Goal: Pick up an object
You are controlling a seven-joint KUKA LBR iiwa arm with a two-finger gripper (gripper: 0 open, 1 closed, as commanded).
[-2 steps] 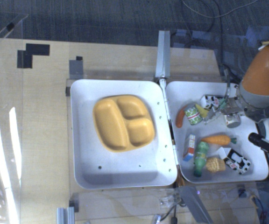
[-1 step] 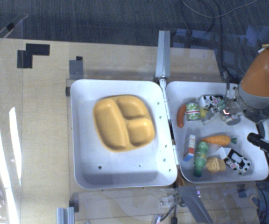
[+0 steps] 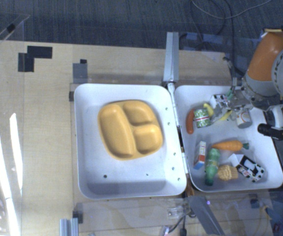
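The gripper [image 3: 233, 103] sits low over the back part of the right bin [image 3: 274, 181], at a cluster of small items, and whether it is spread or closed cannot be told, since the metal parts there blur into the clutter beneath. Just beside it on the left lie a yellow banana-like piece [image 3: 211, 109] and a green can [image 3: 201, 118] with a red-and-white label, and a red sausage-shaped toy [image 3: 189, 123] rests against the bin's left wall next to the can. A small grey cup-like object [image 3: 243, 119] sits just below the gripper. Nearer the front of the same bin lie an orange carrot [image 3: 227, 145], a small white carton [image 3: 200, 154], a green bottle [image 3: 211, 166], a knobbly tan piece [image 3: 225, 172] and a black-and-white patterned item [image 3: 251, 169], all close together but apart from the gripper. The arm [image 3: 271, 63], grey with its orange band, comes in from the right above the bin's rear corner. The left bin [image 3: 90, 176] holds a yellow divided tray [image 3: 129, 128] with three compartments, well apart from the gripper.
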